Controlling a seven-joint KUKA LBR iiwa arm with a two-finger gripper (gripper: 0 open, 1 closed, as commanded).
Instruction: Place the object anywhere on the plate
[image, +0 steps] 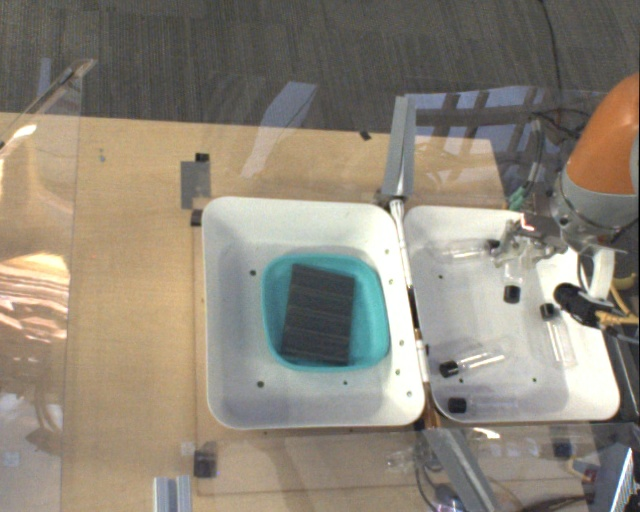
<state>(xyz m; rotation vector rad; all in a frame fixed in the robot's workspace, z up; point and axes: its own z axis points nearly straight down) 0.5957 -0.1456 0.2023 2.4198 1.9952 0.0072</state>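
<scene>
A teal plate (372, 330) sits in the middle of the left white bin (230, 300). A dark grey ribbed rectangular block (319, 313) lies flat on the plate, slightly tilted and well inside its rim. The arm, with its orange band (610, 140), hangs over the right bin's far right side. My gripper (522, 238) is near the back of the right bin (600, 395), far from the plate and the block. Nothing shows in its grasp.
Several small clear tubes with black caps lie in the right bin: one near the front (470, 362), one at the right (556, 336), one at the back (462, 250). A loose black cap (512, 293) and another black piece (456, 405) lie nearby.
</scene>
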